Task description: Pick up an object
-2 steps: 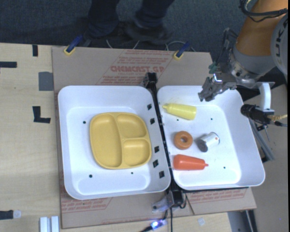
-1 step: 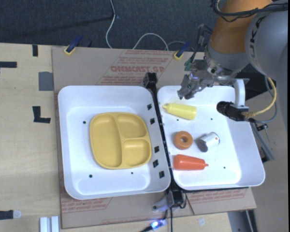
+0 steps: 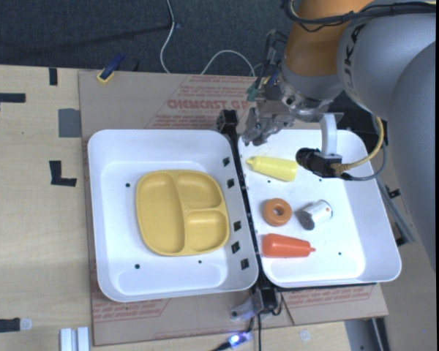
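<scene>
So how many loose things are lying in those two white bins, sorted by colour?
Yellow: 2, the yellow divided plastic plate and the yellow plastic squeeze bottle
Orange: 2, the small orange ring and the orange-red plastic carrot
Silver-grey: 1, the short metal cylinder
Total: 5

Pretty clearly a robotics lab or test bench. A big grey arm is mounted over two white bins set on a cardboard sheet, with loose cables trailed across dark carpet. Black tape marks are stuck on the bench top, and toy food like a plastic carrot is laid out as test objects.
</scene>
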Available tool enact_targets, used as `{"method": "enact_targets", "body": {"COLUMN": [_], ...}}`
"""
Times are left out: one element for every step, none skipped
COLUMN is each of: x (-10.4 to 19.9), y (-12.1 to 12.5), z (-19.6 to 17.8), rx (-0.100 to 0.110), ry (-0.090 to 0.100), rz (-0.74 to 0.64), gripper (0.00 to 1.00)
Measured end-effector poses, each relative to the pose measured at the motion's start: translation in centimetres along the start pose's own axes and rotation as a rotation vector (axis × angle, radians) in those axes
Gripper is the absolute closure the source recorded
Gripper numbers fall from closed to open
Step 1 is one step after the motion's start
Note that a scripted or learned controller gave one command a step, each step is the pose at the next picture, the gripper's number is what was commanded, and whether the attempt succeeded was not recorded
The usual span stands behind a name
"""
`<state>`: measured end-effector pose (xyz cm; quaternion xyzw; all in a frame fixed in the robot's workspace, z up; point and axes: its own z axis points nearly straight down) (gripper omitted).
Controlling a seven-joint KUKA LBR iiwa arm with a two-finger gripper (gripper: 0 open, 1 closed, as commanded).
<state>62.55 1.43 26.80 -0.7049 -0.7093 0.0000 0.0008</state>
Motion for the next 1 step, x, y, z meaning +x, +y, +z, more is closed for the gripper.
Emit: {"method": "enact_targets", "body": {"x": [4.43], "y": [0.33], "z": [0.93], "rx": [0.001], "ry": [-0.001], "rz": [0.001], "gripper": [1.0]}}
